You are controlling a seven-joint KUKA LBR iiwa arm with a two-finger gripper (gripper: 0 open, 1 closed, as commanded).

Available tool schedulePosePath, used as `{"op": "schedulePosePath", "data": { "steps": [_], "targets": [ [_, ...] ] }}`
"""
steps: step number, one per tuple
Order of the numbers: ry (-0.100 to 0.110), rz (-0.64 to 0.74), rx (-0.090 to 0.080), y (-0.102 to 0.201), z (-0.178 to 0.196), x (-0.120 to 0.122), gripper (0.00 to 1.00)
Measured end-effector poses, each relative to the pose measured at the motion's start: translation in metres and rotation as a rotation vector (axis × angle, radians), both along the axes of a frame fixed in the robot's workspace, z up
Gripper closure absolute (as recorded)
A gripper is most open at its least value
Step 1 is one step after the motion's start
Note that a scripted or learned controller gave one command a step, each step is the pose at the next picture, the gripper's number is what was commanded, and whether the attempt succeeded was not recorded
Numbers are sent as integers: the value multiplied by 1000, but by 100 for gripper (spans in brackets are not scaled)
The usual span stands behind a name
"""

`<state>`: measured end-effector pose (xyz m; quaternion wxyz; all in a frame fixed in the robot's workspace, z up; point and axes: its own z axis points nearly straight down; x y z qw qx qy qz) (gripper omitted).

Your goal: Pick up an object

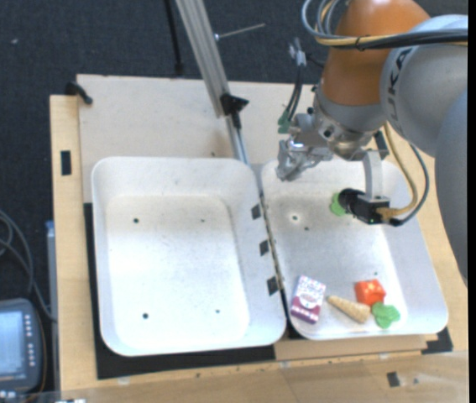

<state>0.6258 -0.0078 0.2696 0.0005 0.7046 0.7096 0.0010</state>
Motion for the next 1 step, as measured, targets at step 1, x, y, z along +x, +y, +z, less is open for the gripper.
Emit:
{"op": "schedulePosePath", "data": {
  "steps": [1],
  "targets": [
    [1, 0, 0, 49, -3, 7, 100]
  ]
}}
